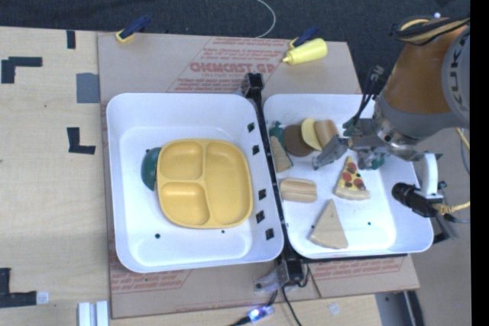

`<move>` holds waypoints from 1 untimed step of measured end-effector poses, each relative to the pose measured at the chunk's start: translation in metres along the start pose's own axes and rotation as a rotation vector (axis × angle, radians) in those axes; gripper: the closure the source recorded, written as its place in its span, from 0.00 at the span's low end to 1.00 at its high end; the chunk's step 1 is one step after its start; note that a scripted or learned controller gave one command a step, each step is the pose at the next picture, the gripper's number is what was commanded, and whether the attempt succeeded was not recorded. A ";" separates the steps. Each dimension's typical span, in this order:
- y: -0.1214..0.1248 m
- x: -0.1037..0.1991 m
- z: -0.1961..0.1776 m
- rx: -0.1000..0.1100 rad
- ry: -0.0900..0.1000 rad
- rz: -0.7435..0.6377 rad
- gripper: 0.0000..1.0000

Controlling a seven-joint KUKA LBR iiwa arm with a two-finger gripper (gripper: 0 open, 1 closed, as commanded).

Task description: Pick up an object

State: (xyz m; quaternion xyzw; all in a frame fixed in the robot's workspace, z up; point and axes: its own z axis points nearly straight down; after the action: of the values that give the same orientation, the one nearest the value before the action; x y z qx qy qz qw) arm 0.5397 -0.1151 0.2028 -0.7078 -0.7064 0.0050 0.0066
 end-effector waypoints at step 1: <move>0.003 0.000 -0.008 -0.014 -0.002 -0.003 0.00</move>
State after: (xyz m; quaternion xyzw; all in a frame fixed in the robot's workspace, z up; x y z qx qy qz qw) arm 0.5426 -0.1149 0.2105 -0.7066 -0.7076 0.0006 0.0011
